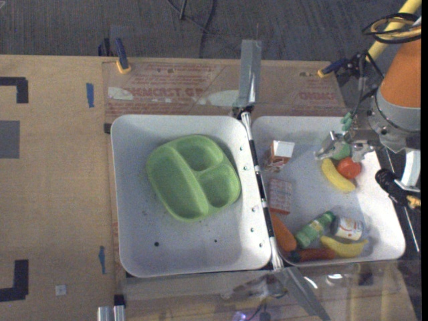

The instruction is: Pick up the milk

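The milk (281,151) is a small white and red carton near the back left corner of the right bin (394,236). My gripper (345,150) hangs over the back right part of that bin, well to the right of the carton and apart from it. Its silver fingers (326,151) are spread open, right above a red tomato (349,168) and a yellow banana (336,177). Nothing is held between them.
A green divided plate (194,177) lies in the left bin (134,246). The right bin also holds a white and red packet (281,196), a carrot (284,233), a green bottle (314,229), a small white bottle (349,229), a second banana (344,247) and a red chili (314,254).
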Controlling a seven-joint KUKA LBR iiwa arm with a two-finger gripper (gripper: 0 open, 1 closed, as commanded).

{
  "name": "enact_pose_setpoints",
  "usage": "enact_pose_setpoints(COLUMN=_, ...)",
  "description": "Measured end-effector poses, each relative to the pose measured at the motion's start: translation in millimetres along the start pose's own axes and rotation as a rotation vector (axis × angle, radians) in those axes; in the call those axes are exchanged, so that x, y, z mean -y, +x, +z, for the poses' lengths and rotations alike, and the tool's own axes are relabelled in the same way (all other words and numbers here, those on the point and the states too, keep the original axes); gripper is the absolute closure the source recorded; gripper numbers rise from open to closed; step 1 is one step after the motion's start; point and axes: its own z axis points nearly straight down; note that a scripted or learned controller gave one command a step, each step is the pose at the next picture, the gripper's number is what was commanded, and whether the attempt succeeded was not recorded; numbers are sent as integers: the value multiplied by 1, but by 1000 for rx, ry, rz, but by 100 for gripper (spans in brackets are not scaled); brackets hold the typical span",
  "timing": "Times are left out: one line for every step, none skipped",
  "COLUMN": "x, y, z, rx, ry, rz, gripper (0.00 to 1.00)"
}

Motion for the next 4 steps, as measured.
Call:
enact_pose_setpoints(x=-59, y=13, z=73, rx=0, ry=-1, rz=-17, gripper=0)
enact_pose_setpoints(x=-70, y=26, z=119, rx=3, ry=-35, rz=27, gripper=0)
enact_pose_setpoints(x=-53, y=33, z=126, rx=5, ry=-59, rz=55, gripper=0)
enact_pose_setpoints(x=-51, y=32, z=126, rx=3, ry=-58, rz=57, gripper=0)
